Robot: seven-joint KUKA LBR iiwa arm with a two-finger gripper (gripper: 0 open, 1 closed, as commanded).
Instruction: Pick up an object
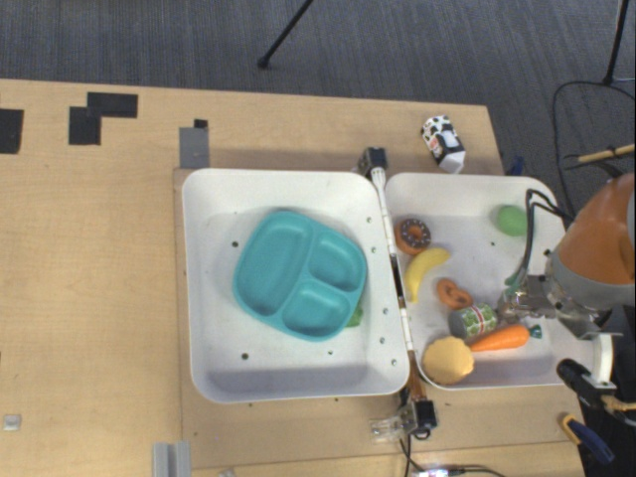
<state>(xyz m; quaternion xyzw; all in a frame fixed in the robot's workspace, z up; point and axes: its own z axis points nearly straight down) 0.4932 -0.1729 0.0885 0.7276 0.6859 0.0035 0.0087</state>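
Two white bins [199,296] sit side by side on a pale wooden surface [89,296] above grey carpet [199,23].
The grey arm's claw [519,306] hangs in the right bin over a small green-labelled can [476,320] and an orange plastic carrot [500,340]; whether it is clenched cannot be told. A teal divided tray [300,273] lies in the left bin.
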